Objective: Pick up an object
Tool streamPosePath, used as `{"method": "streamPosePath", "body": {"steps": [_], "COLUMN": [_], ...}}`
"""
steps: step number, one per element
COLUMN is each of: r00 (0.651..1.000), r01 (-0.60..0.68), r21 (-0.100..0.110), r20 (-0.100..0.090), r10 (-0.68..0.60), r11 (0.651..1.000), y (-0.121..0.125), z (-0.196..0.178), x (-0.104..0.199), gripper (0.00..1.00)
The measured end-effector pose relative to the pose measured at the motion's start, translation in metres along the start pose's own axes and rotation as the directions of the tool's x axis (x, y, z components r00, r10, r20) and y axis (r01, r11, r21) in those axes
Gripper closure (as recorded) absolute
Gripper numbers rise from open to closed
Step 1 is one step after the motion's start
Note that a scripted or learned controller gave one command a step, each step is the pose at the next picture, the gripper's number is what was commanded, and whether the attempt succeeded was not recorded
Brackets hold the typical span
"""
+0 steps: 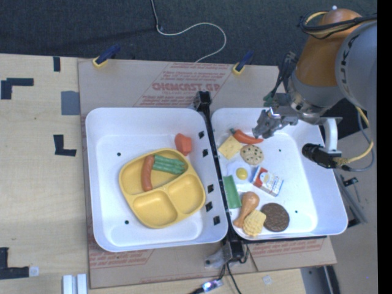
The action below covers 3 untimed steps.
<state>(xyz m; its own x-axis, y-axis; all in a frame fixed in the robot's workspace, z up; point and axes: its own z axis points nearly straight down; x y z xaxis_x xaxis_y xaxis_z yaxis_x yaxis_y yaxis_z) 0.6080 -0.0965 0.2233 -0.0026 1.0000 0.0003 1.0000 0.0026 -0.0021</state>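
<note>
The grey arm with its orange band (324, 45) reaches in from the right, its wrist angled down and to the left so that the two-finger gripper (264, 129) hangs over the rear left part of the right white bin (324, 216). Whether its jaws are spread or pressed together cannot be told, since the dark fingers merge with each other at this angle, and no object is visible between them. Just below and to the left of the jaws lies a red toy sausage (247, 137), touching or nearly touching the fingertips; which of the two cannot be told. Further left of it sits a yellow cheese wedge (229, 147). Below the jaws lie a speckled round cookie (252, 155), a small yellow disc (242, 174), a red-and-white packet (267, 181), a green strip (231, 191), a tan toy drumstick (247, 206), a yellow corn piece (254, 223) and a dark brown round patty (275, 217). Well to the left of the jaws, the left white bin (104, 225) holds a yellow divided plastic tray (160, 206) bearing a reddish sausage (147, 173) and green beans (167, 164), with an orange-red piece (183, 143) beside the tray. Both bins rest on a cardboard sheet (177, 87) on the light wooden bench (37, 188).
</note>
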Motion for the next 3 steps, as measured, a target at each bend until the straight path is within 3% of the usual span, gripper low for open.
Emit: {"method": "streamPosePath", "body": {"steps": [2,3], "r00": [1.000,1.000], "r01": [0.004,0.004], "r21": [0.005,0.004], "r20": [-0.001,0.000], "r10": [-0.004,-0.004], "r11": [1.000,1.000], "y": [0.007,0.007], "z": [0.018,0.012], "x": [0.102,0.139], "gripper": [1.00,1.00]}}
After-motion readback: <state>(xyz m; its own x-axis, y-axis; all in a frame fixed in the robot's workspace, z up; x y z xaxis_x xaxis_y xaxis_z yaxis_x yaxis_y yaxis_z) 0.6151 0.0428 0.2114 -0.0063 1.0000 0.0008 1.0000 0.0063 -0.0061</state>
